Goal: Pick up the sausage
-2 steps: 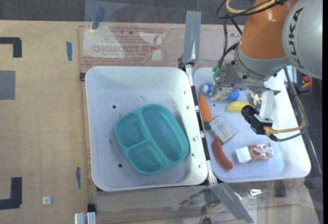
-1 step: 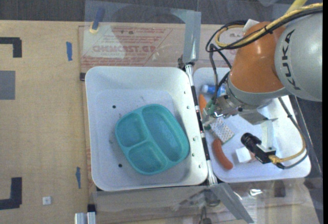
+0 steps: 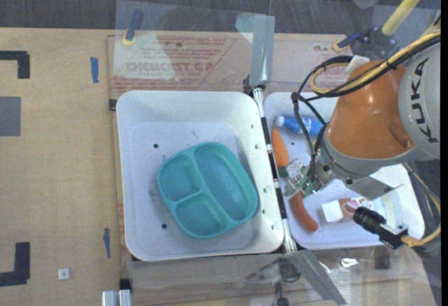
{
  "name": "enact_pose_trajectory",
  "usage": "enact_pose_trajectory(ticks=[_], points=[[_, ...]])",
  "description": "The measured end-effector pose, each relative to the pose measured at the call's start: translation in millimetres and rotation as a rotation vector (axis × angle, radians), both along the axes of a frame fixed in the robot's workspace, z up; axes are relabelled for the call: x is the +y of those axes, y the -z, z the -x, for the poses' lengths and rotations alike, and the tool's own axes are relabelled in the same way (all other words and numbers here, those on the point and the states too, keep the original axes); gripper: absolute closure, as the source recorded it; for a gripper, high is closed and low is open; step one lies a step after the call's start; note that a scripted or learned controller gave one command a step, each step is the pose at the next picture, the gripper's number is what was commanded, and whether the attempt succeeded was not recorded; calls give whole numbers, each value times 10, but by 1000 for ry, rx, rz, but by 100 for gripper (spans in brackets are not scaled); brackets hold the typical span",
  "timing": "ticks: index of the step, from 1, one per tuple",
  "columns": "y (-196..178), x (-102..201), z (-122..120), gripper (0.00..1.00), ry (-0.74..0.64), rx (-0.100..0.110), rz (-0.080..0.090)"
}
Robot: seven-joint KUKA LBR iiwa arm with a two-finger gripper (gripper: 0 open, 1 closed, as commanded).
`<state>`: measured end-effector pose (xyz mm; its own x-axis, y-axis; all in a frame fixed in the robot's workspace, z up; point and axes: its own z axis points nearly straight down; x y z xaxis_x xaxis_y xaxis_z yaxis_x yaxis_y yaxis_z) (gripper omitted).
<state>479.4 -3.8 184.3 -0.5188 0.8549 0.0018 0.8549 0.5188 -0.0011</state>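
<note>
Arm [image 3: 371, 115] spans right bin [image 3: 413, 227]; left bin [image 3: 140, 115] holds teal divided plate [image 3: 206, 189]; gripper [image 3: 308, 182] low over right bin, finger state cannot be told; sausage [image 3: 303, 213] near right bin's front-left corner, just beside gripper, long axis diagonal, far end toward gripper.

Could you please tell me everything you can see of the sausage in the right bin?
The sausage is a smooth reddish-orange link with rounded ends. It lies slantwise on the floor of the right bin, near its left wall and front. Its upper end sits under the gripper; whether they touch, I cannot tell.
</note>
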Motion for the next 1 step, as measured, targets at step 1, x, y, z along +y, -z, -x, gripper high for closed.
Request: enact_pose_trajectory(ticks=[1], points=[[-98,-10,-13,100,3,-4,0]])
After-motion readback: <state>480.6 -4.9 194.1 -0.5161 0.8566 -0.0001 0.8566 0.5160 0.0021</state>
